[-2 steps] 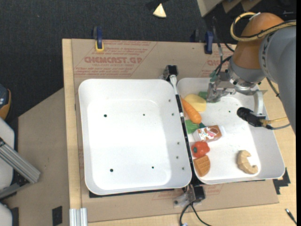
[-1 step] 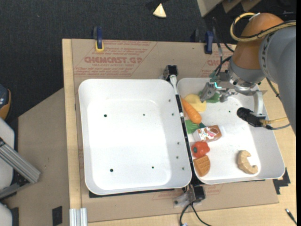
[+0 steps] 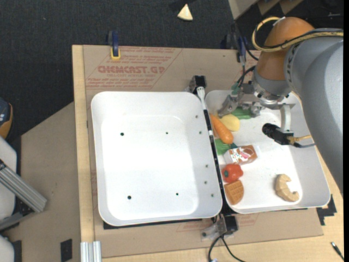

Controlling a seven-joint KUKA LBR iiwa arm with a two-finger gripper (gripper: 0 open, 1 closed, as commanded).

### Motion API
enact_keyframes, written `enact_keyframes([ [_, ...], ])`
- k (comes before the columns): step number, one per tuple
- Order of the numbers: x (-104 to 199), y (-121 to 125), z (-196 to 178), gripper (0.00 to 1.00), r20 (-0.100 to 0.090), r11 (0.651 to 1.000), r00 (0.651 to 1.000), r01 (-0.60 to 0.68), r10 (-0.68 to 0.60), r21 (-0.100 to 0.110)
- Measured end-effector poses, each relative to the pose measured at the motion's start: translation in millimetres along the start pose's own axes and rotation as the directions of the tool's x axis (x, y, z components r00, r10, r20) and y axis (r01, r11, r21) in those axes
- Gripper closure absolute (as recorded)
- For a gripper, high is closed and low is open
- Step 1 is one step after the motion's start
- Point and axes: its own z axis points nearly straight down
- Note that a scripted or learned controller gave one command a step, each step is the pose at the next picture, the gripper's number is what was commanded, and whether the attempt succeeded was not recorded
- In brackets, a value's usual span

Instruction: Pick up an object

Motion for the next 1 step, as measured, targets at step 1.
enact_keyframes([
  [1,-2.5,0.8,-15.4,1.0,0.002,1.0,1.0,-0.002,0.002,-0.004],
])
